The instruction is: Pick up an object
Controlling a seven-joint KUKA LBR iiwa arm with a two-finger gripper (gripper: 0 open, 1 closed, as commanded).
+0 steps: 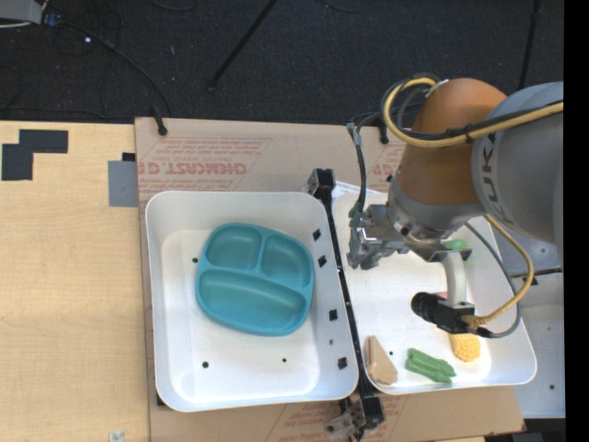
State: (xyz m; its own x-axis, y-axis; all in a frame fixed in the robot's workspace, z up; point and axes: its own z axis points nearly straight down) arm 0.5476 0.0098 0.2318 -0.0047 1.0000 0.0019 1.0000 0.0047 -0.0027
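a: which piece should it go for?
b: three small ones lie along the right bin's point(398, 304) edge nearest the camera. there's a tan wedge point(380, 360) in the corner by the divider, a green pod point(430, 365) just beside it, and a yellow knobbly piece point(467, 347) further toward the other corner. they look like toy food to me, so probably light, stiff and a bit slick.
a: best hold?
b: i'd say the green pod, pinched across its narrow width. the wedge lies flat close to the wall, which looks awkward.
a: and the gripper point(365, 244)?
b: it's over that bin's divider-side edge, well apart from all three. i can't tell how far open it is, or whether it has anything.
a: the left bin point(175, 339)?
b: one teal divided plate point(256, 279) near its middle, with bare compartments. it's wide and shallow, so probably graspable only at the rim.
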